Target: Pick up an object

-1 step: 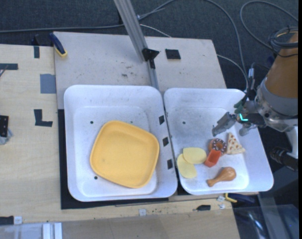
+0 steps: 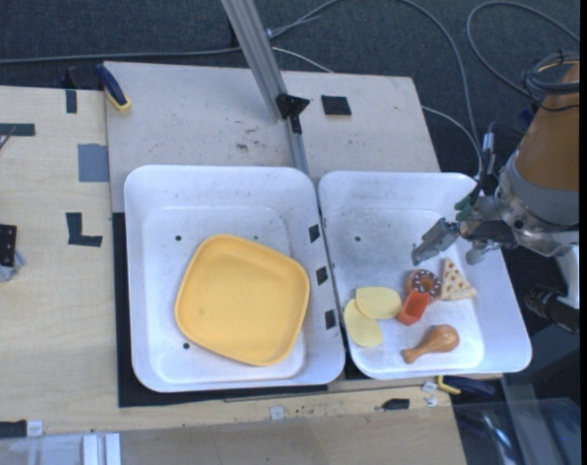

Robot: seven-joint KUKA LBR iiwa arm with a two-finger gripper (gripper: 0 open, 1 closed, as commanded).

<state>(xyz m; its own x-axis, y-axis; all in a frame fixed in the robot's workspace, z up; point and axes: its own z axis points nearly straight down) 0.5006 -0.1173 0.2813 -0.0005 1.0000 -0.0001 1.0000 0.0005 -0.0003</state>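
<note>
plate (image 2: 242, 300) in left bin (image 2: 139, 260), food right bin (image 2: 371, 197)

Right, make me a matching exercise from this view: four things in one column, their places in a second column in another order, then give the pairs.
Things:
1. yellow plate
2. chicken drumstick
3. pizza slice
4. gripper

Places:
A. near corner of the right bin, closest to the front rim
B. above the right bin, just beyond the food pile
C. middle of the left bin
D. right side of the food pile, beside the doughnut

Pairs: 1-C, 2-A, 3-D, 4-B
</note>
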